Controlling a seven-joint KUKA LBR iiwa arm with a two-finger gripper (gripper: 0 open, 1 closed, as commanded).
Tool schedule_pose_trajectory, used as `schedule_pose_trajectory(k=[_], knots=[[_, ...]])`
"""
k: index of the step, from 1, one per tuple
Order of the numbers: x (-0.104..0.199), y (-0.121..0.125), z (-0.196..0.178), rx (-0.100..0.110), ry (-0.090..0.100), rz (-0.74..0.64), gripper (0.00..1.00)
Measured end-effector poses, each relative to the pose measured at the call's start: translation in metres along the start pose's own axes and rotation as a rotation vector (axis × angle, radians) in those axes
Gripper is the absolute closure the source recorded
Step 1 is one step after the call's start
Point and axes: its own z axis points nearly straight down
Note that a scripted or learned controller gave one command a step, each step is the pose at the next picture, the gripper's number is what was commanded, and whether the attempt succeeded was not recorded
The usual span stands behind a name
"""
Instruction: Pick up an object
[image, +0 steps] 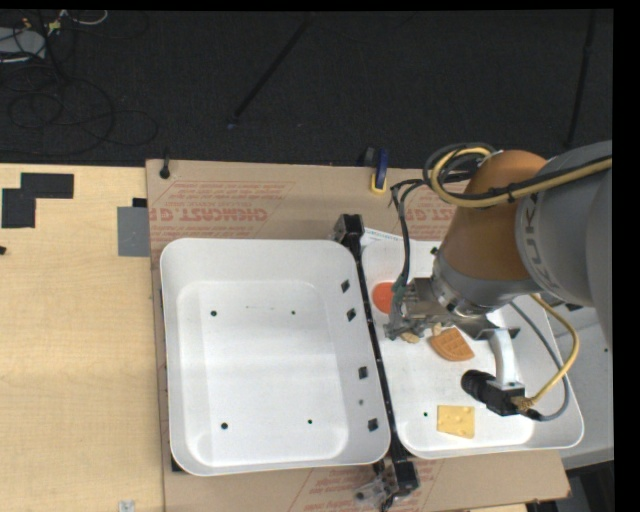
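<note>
My gripper (406, 327) is low in the right bin (560, 432), near its left wall. A small red-orange round object (382, 295) lies just up and left of it, partly covered by the gripper. An orange-brown toast-like piece (452, 346) lies just to its right, close to touching. Apart from both, a flat yellow square (456, 421) rests near the bin's front edge. The arm's grey body and orange band (490, 240) cover the back right of the bin.
The left bin (190, 350) sits beside the right one, with a black clip strip (364, 340) along their shared wall. A blue clamp (379, 170) stands at the back edge of the brown board.
</note>
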Motion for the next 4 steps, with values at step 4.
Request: schedule_pose_trajectory(k=[4], knots=[[0.106, 0.001, -0.154, 0.007, -0.004, 0.011, 1.00]])
